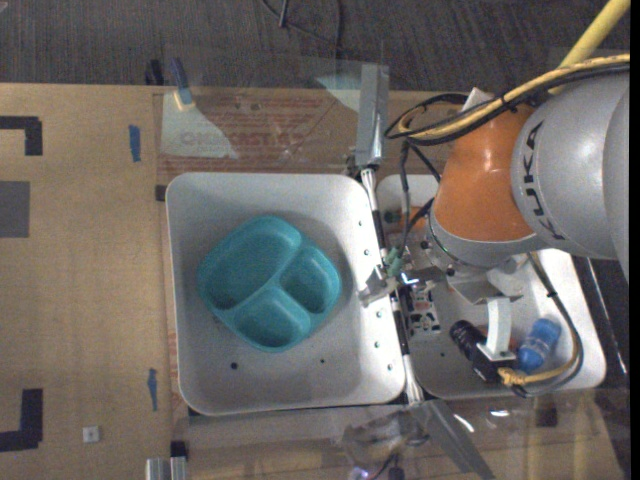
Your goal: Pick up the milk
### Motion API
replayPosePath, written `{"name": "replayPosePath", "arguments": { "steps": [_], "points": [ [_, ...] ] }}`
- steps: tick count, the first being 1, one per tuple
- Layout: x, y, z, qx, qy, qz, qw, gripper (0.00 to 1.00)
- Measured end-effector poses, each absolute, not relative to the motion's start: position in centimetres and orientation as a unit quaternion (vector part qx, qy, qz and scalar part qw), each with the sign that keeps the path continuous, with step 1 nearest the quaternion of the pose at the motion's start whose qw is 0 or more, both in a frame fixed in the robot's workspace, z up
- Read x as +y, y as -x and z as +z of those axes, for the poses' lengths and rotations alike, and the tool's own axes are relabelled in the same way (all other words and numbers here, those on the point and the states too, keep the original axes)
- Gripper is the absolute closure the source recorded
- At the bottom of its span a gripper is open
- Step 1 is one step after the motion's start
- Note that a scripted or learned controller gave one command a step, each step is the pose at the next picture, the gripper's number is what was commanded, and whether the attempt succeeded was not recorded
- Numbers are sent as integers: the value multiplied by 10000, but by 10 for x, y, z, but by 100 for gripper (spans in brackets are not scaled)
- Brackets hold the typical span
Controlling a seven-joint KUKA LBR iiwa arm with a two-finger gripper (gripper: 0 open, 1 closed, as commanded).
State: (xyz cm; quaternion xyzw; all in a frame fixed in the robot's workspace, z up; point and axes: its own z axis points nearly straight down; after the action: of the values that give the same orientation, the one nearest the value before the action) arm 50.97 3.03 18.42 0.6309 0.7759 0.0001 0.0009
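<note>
The arm point(560, 158) was seen reaching in low over the right bin point(590, 363), its bulk hung across most of that bin — a placement judged to suit a pick from inside it. The gripper point(415, 293) was seen near the divide between the bins; whether it was open or closed could not be told. The milk could not be made out with confidence. A blue bottle point(540, 343) was seen lying in the right bin. In the left bin point(200, 368) a teal divided plate point(268, 281) was seen, its compartments bare. Both bins were carried by the counter point(80, 298).
</note>
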Motion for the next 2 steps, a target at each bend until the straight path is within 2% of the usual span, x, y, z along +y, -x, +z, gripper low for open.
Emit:
{"name": "replayPosePath", "arguments": {
  "steps": [1,2],
  "points": [
    [75,-498,239,8369,-5474,4,13,0],
    [83,-534,315,8224,-5690,2,10,0]
  ]
}}
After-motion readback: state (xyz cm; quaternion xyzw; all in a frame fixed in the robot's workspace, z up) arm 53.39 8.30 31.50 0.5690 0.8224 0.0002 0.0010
